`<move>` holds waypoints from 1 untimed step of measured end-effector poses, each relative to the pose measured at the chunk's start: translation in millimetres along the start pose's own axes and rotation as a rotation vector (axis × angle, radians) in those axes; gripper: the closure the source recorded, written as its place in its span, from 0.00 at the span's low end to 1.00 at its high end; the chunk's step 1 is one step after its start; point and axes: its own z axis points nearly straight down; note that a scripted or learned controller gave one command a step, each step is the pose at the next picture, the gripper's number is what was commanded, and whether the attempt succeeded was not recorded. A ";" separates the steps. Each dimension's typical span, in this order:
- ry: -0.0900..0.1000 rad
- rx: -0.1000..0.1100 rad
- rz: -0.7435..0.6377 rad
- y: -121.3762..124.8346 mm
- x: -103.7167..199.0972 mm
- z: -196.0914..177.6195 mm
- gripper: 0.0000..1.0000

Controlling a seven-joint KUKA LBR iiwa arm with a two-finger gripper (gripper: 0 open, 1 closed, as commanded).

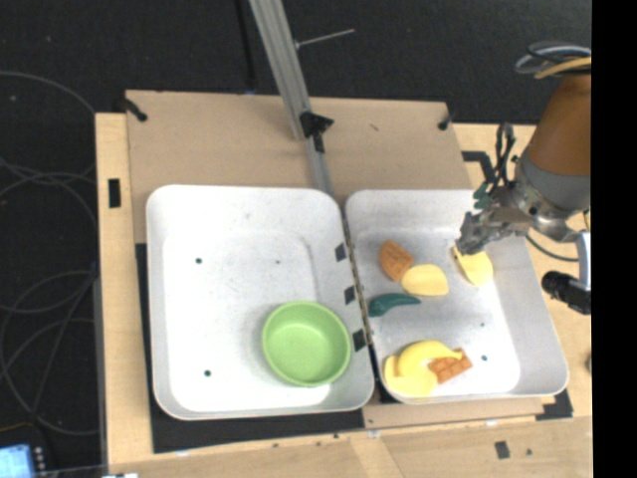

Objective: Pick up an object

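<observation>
gripper [476,239] over the right bin [518,352], its tip touching a yellow piece [478,268]; cannot tell the fingers' state | right bin also holds orange piece [395,259], yellow lump [425,280], teal object [392,304] | green bowl [307,342] in left bin [199,267]

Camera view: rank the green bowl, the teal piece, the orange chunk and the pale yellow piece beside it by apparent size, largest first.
1. Green bowl, clearly largest.
2. Pale yellow piece and orange chunk: too alike to rank; the yellow may be slightly bigger.
3. Teal piece: about as long, but much thinner, so smallest.
</observation>
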 end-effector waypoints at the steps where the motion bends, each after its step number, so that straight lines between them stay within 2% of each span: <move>1: 0.004 -0.002 -0.005 -7.5 48.3 -12.0 1.00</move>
